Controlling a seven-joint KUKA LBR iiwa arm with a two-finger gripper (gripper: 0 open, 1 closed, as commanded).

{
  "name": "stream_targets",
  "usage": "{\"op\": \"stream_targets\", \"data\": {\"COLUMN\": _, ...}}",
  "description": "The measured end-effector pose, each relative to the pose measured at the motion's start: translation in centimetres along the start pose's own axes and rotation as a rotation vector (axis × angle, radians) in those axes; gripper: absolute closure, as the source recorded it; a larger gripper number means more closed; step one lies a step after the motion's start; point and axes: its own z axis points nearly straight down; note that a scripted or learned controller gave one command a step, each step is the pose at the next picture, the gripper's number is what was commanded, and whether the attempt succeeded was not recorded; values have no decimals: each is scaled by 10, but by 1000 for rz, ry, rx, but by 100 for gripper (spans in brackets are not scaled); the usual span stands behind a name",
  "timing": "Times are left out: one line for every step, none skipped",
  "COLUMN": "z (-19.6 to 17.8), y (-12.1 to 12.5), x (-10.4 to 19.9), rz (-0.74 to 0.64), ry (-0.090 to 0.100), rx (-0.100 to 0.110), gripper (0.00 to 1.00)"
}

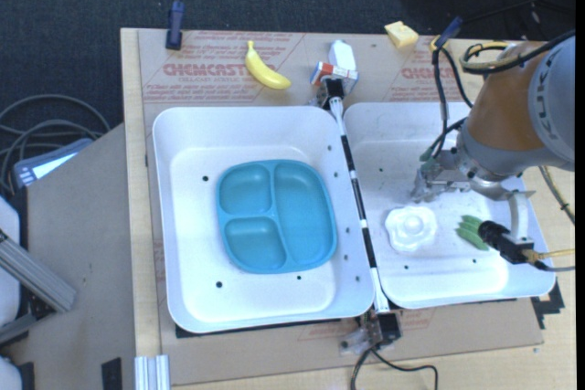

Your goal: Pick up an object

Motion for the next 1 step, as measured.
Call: {"op": "stream_targets", "data": {"z": -80, "y": 2, "x": -45, "rz": 0, "ry": -2, "rx": -3, "gripper": 100}}
